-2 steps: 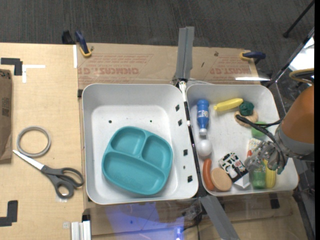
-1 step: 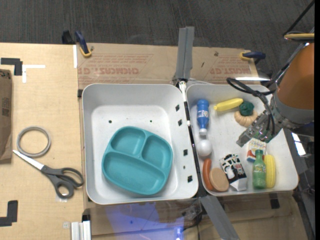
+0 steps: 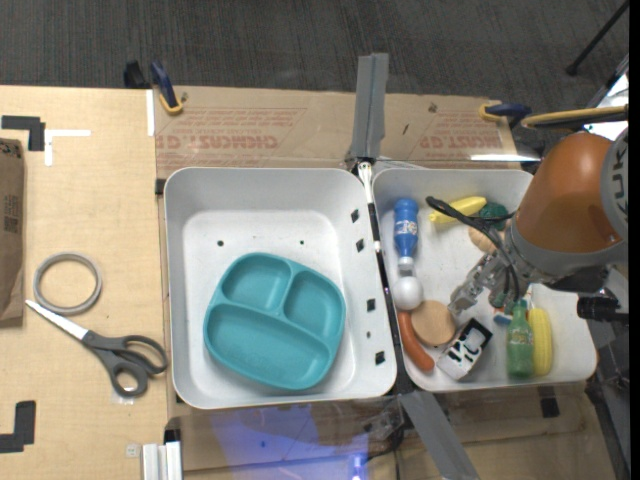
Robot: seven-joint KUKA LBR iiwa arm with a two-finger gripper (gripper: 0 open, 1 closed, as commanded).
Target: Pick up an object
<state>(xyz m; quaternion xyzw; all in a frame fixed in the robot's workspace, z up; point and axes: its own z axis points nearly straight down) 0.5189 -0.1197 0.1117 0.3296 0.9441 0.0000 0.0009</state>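
The right bin holds a blue bottle, a white ball, a tan round piece, an orange-red sausage shape, a black and white item, a green bottle, a yellow corn-like piece and a yellow-green toy. My gripper hangs over the middle of this bin, just above the black and white item and left of the green bottle. Nothing shows between its metal parts.
The left bin holds a teal divided plate. On the bench to the left lie scissors and a roll of tape. The arm's orange band covers the right bin's far right corner.
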